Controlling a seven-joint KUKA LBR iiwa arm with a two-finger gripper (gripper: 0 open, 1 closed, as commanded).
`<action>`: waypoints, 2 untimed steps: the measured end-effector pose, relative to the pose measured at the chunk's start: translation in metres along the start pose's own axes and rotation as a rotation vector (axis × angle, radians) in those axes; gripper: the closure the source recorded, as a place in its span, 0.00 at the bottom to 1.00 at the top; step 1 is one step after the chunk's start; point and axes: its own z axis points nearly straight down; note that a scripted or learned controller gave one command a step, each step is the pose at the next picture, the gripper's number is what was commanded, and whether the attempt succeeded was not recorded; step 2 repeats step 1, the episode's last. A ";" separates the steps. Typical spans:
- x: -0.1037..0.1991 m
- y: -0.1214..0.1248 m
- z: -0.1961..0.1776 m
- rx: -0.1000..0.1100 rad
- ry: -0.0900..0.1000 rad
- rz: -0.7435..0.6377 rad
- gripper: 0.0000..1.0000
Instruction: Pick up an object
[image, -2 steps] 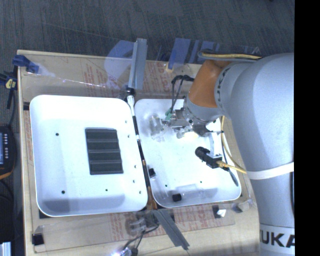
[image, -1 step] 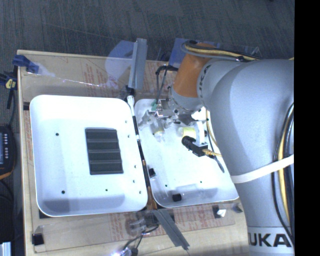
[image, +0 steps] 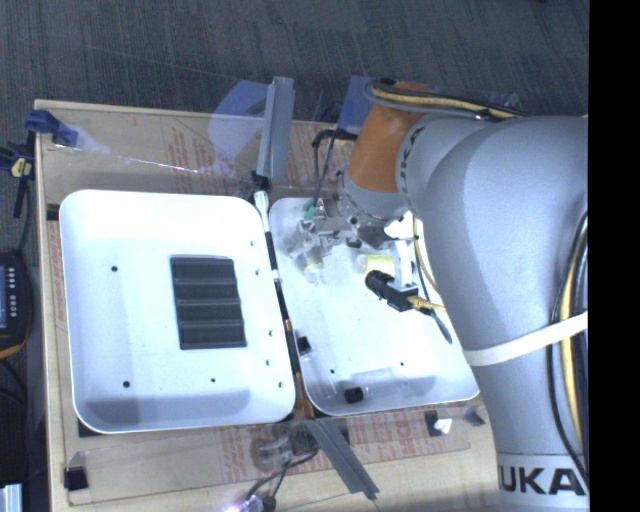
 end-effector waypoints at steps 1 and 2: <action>0.048 0.003 -0.106 -0.007 -0.002 0.056 1.00; 0.048 0.003 -0.106 -0.007 -0.002 0.056 1.00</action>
